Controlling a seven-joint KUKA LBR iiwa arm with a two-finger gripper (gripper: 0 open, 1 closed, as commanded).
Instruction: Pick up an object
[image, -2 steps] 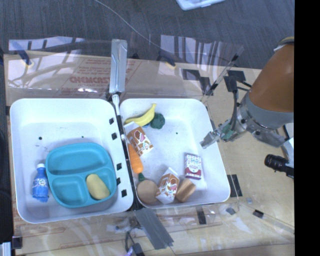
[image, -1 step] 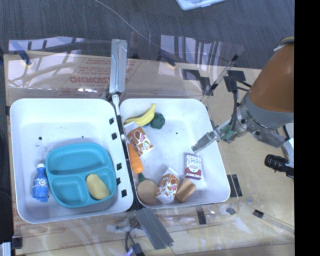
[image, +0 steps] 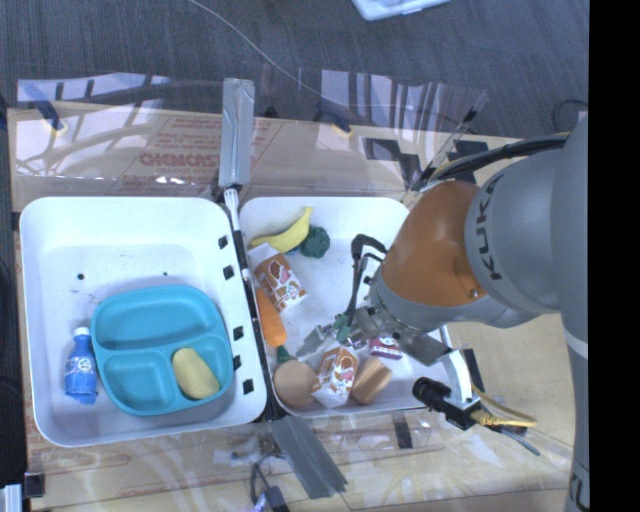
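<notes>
Roughly, L bin (image: 60, 225) w/ teal tray (image: 150, 335), bottle (image: 81, 366), R bin (image: 380, 212) w/ banana (image: 285, 234), gripper (image: 343, 330) state unclear

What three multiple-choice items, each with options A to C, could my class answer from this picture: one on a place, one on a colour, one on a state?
1. Where does the banana lie?
A. On the divided tray
B. In the right bin, by its far wall
C. On the bench outside the bins

2. What colour is the divided tray in the left bin?
A. Red
B. Light blue
C. Black

3. How does the small blue bottle rest?
A. Lying in the left bin beside the tray
B. Standing on the tray
C. Hanging from the arm

Key: 1 B, the banana curves along the far wall of the right bin, next to a green piece. 2 B, the tray is light blue and bears a yellow item. 3 A, the bottle lies on the bin floor at the tray's left.
</notes>
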